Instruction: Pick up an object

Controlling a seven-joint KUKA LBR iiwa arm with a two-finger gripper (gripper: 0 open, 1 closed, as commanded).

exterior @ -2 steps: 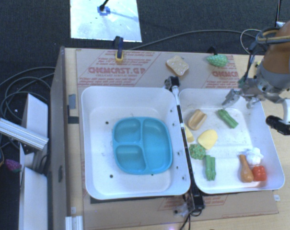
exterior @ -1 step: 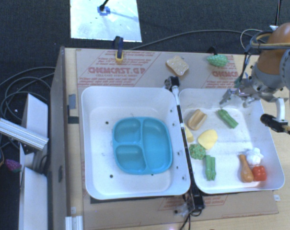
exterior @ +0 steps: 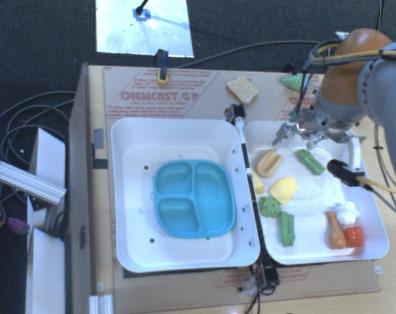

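Tool (exterior: 301, 131) hangs low over the far end of the right bin (exterior: 374, 231), prongs spread apart, nothing between them. Nothing is lifted yet, so the pick is all to do. Nearest lie the drumstick (exterior: 334, 230) and asparagus (exterior: 287, 228), then the lemon (exterior: 283, 189); the bread roll (exterior: 268, 163) and green pod (exterior: 310, 161) sit just beneath the tool.

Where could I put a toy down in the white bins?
Free: the left bin's white floor around the blue tray, and the tray's own compartments. In the right bin, a bare patch lies between the yellow lemon and the carrot. Crowded: along the divider and under the gripper.
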